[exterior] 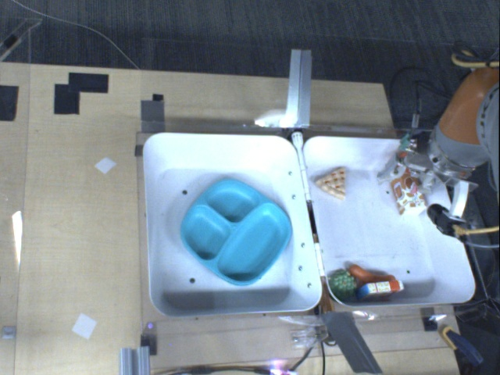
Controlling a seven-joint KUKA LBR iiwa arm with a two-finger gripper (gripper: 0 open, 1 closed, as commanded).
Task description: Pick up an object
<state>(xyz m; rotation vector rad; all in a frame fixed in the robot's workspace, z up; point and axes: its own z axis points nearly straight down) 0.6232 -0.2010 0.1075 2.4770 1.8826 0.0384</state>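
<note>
My gripper (pixel 409 175) hangs over the far right part of the right bin (pixel 437 244), at the end of the grey arm with the orange band (pixel 471 112). Directly beneath it, touching or nearly touching, is a small orange-and-white patterned item (pixel 408 194). A tan waffle-like wedge (pixel 332 182) lies near the bin's far left. At the near wall sit a green bumpy piece (pixel 341 283), an orange carrot-like piece (pixel 367 273) and a small red, white and blue bottle (pixel 380 289), close together.
The left bin (pixel 168 209) holds a blue three-compartment plate (pixel 236 230). A metal divider rail (pixel 308 209) runs between the bins, with a metal post (pixel 300 88) at its far end. Black cables (pixel 461 225) lie by the right bin's right edge.
</note>
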